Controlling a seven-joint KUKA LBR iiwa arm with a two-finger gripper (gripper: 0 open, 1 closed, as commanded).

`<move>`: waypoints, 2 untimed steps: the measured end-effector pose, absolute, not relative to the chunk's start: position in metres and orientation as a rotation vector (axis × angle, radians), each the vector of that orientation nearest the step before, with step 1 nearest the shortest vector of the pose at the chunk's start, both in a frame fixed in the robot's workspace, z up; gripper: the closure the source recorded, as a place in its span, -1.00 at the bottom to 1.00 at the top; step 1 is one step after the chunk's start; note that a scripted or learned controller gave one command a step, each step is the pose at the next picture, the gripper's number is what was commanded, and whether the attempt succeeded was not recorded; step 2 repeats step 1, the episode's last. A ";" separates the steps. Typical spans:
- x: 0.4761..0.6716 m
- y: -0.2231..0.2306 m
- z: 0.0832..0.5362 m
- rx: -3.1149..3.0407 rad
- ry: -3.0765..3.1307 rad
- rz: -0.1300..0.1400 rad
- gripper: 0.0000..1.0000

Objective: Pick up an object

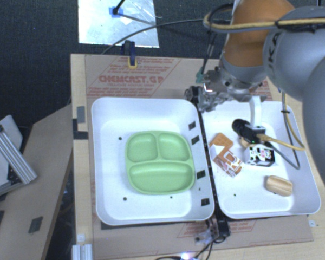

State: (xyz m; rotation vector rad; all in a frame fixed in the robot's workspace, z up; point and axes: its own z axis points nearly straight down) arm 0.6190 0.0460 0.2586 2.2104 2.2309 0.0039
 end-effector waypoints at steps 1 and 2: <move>0.631 0.094 0.246 2.211 2.231 0.004 1.00; 0.631 0.094 0.246 2.211 2.231 0.004 1.00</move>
